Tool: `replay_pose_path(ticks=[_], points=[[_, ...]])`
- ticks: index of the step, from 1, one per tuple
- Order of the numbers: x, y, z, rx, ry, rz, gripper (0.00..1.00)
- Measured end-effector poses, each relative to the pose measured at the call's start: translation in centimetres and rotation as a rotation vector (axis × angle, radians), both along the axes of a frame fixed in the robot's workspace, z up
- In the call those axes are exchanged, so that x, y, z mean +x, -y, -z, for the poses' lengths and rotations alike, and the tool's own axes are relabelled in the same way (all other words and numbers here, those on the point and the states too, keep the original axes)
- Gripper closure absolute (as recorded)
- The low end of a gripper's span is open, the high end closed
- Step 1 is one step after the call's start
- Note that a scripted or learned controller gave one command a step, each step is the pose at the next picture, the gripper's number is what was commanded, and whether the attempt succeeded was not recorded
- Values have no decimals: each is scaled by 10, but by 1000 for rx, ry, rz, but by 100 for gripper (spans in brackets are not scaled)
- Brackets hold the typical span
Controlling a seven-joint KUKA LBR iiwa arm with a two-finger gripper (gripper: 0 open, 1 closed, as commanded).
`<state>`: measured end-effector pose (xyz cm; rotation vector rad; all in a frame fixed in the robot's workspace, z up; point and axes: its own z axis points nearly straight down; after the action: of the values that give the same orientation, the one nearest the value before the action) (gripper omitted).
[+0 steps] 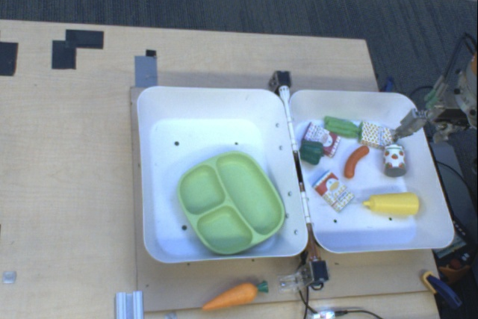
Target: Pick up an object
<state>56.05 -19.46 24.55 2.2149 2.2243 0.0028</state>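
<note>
The right bin (429,235) holds several small toys: a green pickle (342,125), a patterned cube (376,134), an orange sausage (356,160), a round brown-and-white jar (394,160), a yellow bottle lying on its side (392,204), two little printed cartons (317,135) (333,190) and a dark green piece (310,153). My gripper (409,123) reaches in from the right edge at the bin's far right corner. Its tip is just right of the patterned cube and above the jar. I see nothing held in it.
The left bin (157,160) carries a green divided plate (231,202). An orange carrot (233,296) lies on the bench in front of the bins. Cables and the arm's body (455,104) crowd the right edge.
</note>
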Motion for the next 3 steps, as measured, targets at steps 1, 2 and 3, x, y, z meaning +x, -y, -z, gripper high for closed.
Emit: replay_pose_path(ticks=[1,2,3], points=[[17,-13,113,0,1,-2,0],[5,-54,159,0,4,-1,0],[7,-55,147,-2,11,-1,100]])
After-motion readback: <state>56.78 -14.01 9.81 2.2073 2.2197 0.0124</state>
